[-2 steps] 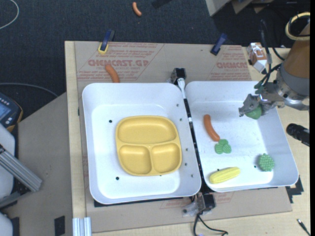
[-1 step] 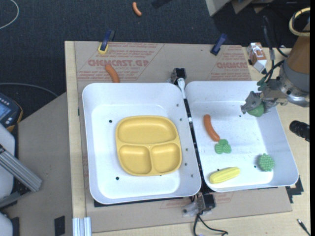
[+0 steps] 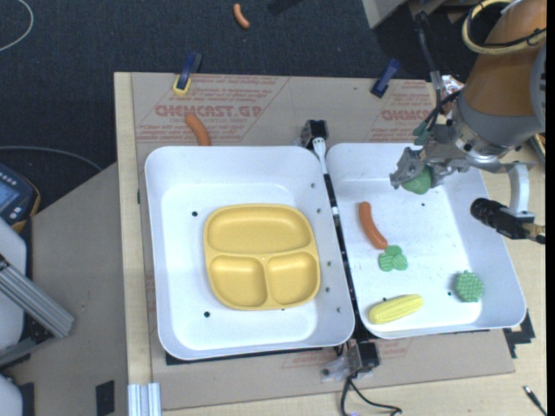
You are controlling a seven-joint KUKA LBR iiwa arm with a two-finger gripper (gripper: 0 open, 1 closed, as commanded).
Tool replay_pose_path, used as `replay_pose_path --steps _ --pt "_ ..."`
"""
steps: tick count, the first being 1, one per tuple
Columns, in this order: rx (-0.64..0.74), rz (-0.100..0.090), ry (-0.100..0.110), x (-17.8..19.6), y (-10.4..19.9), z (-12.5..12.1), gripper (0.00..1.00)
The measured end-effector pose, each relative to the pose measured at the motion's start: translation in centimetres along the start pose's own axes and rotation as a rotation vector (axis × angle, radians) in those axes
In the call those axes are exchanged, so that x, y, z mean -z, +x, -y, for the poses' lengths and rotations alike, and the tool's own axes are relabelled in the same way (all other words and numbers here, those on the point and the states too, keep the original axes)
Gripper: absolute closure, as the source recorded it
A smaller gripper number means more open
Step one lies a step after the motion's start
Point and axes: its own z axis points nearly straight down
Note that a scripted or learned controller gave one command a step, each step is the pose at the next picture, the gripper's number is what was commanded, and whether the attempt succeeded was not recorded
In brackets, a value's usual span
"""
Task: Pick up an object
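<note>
Hovering over right bin (image 3: 486, 315) far corner, gripper (image 3: 418, 178) w/ green obj (image 3: 419, 183) showing at jaws — looks pinched, but grip depth unclear. Risk: shallow pinch slipping, obj dropping back into bin. Sausage (image 3: 373, 225), broccoli (image 3: 392, 259), corn (image 3: 395, 308), green bumpy piece (image 3: 468, 286) lying loose nearer front. Yellow tray (image 3: 261, 255) sitting in left bin (image 3: 173, 232).

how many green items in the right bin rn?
3. One green piece at the tool near the bin's far side, one mid-bin beside the orange sausage, one near the right front corner. More may hide under the arm.
</note>
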Motion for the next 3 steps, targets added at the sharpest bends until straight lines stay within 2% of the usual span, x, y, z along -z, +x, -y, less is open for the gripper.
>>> replay_pose_path --steps 1,2,3 --pt "0.000 -0.001 0.001 -1.2 5.0 -3.3 1.00" --pt "-0.003 0.000 0.000 0.1 6.9 -3.2 1.00" --pt "-0.007 0.001 0.006 -1.6 6.2 -3.8 1.00"
